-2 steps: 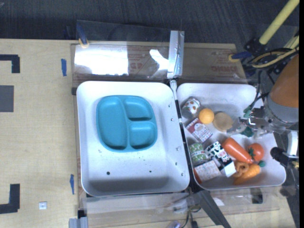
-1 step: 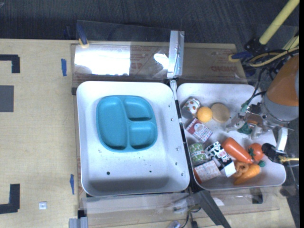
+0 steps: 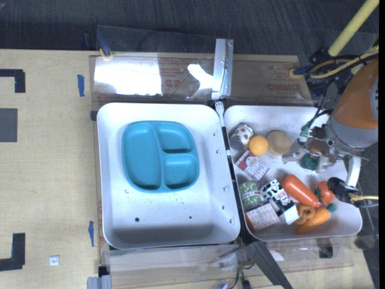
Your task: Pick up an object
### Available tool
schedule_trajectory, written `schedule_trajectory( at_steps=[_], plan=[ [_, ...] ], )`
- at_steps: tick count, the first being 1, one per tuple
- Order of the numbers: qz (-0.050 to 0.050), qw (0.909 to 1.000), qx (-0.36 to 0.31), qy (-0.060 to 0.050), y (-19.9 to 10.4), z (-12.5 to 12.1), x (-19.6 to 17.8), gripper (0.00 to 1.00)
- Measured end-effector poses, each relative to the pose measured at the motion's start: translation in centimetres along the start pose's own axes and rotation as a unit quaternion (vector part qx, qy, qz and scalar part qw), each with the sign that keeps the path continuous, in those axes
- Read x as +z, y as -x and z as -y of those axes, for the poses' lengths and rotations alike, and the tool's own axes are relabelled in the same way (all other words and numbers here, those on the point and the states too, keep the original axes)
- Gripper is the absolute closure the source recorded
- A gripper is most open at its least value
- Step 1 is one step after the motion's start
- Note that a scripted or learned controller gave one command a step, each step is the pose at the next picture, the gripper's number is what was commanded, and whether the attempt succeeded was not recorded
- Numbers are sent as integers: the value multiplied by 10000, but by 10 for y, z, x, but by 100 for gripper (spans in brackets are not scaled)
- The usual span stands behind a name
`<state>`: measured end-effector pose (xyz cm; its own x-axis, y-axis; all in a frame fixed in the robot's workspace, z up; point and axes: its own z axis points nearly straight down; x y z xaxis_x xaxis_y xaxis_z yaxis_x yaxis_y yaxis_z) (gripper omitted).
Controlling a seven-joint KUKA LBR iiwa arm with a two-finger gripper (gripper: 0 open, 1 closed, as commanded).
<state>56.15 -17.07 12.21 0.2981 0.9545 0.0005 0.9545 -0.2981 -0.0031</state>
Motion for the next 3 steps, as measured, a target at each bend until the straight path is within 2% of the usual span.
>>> schedule_trajectory(
  at_steps=[1,2,3],
  plan=[
    [-53,9972,-751,23,39,31,33,0],
    [-134,9871,1595,33,50,58,27,0],
    [-65,9868,1620,-4,56,62,22,100]
  ],
)
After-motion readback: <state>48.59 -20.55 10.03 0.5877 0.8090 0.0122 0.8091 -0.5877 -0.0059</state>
